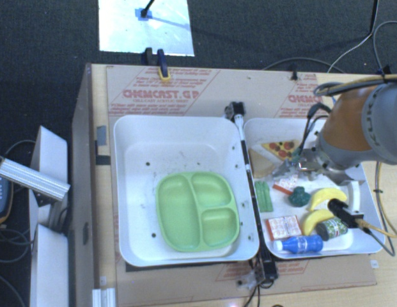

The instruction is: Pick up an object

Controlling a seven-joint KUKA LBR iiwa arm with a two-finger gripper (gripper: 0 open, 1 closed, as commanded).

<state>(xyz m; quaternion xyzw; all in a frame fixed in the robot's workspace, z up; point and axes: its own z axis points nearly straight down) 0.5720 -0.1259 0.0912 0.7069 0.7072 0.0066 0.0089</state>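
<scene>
The right bin (257,129) holds several small items. A toy pizza slice (281,149) lies at its back. A green block (263,196), a teal lump (299,196), two bananas (326,197) and a red-and-white card (282,226) lie toward the middle and front. A white bottle with a blue cap (299,244) lies at the front edge, and a dark bottle (335,228) lies beside it. My gripper (291,167) hangs low over the bin's middle, just in front of the pizza slice and above the teal lump. Nothing shows in its grasp.
The left bin (121,171) holds a green divided plate (197,210). The arm's grey body and orange band (351,123) cover the right bin's back right part. Cables (377,226) trail along the right bin's right edge.
</scene>
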